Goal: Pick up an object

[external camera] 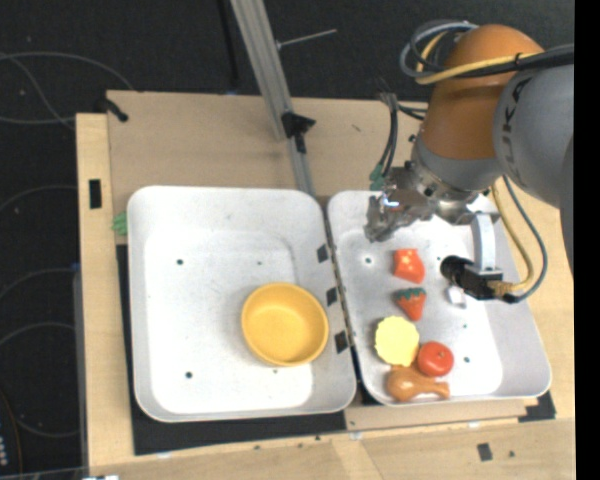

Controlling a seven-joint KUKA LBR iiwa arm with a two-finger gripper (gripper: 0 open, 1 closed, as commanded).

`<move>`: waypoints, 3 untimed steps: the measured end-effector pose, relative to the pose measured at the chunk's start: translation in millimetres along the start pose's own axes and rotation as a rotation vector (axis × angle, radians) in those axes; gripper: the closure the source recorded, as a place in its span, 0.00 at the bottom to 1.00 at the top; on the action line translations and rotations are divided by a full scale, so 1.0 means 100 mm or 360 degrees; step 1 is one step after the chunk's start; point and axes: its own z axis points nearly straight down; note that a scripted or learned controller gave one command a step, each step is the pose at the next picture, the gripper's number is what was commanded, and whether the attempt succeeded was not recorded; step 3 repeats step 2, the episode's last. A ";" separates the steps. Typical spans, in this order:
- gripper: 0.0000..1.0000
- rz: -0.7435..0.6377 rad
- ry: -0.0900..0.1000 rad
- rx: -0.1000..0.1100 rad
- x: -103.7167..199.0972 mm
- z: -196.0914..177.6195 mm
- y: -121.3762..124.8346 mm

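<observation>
Lying nearest in the right bin (520, 368): brown drumstick (415, 385), red tomato (435, 358), yellow disc (396, 340); then strawberry (411, 301) and red wedge (408, 264). Yellow bowl (284, 323) sits in the left bin (180, 238). Gripper (378, 218) hovers above the right bin's far-left corner, nothing between its fingers; open or closed: cannot tell.

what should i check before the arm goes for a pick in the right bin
1. Targets present in the right bin: ok. Red block, strawberry, yellow disc, tomato and drumstick lie there.
2. Gripper over that bin: ok, at its upper left corner, above the red block.
3. Gripper free of any object: ok, nothing seen between its fingers.
4. Red block stands apart from neighbours: ok.
5. Disc, tomato and drumstick separated: not ok, they crowd together.
6. Yellow bowl out of the way: ok, it sits in the left bin.
</observation>
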 end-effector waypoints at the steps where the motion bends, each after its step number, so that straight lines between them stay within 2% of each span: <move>1: 1.00 0.0000 0.0000 0.0000 0.45 0.11 -0.07; 2: 1.00 0.0003 0.0002 0.0000 1.02 0.15 -0.15; 3: 1.00 0.0003 0.0002 0.0000 1.02 0.15 -0.15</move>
